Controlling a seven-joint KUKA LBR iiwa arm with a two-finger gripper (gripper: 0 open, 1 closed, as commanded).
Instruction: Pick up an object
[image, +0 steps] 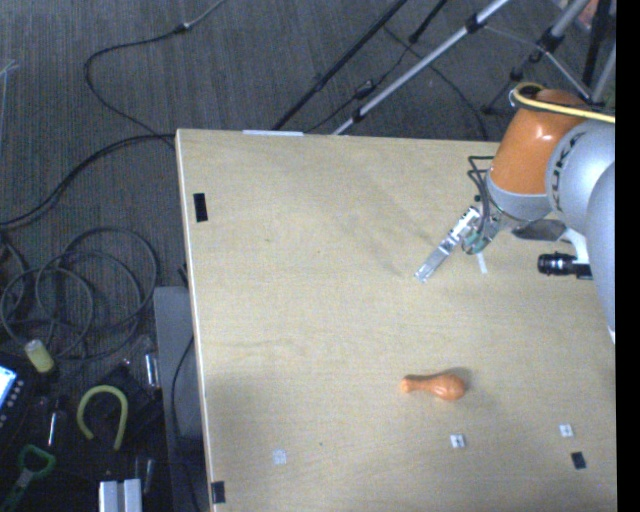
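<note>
- Bench (300, 260) top is a plain tan board, seen from above at a slant, with a few small marks near its front edge.
- Orange thing (436, 385), bulb-shaped with a thin neck pointing left, lies flat on the bench towards the front right; it looks like the only object to pick.
- Arm (560, 160) comes in from the right, its orange band above the wrist, and the gripper (440, 255) points down and to the left over the middle of the board.
- Gripper sits well apart from the orange thing, farther back on the bench, and nothing is between its tips.
- Whether the gripper is spread or pressed together, I cannot tell; it reads as one thin pale sliver from here.
- Risk, as I judge it: the thing is small, rounded and low, so a descent slightly off centre could nudge it aside or make it roll.
- Closing across the thin neck instead of the bulb could let it slip out on the lift.
- Coming down too far could jam the tips against the board.
</note>
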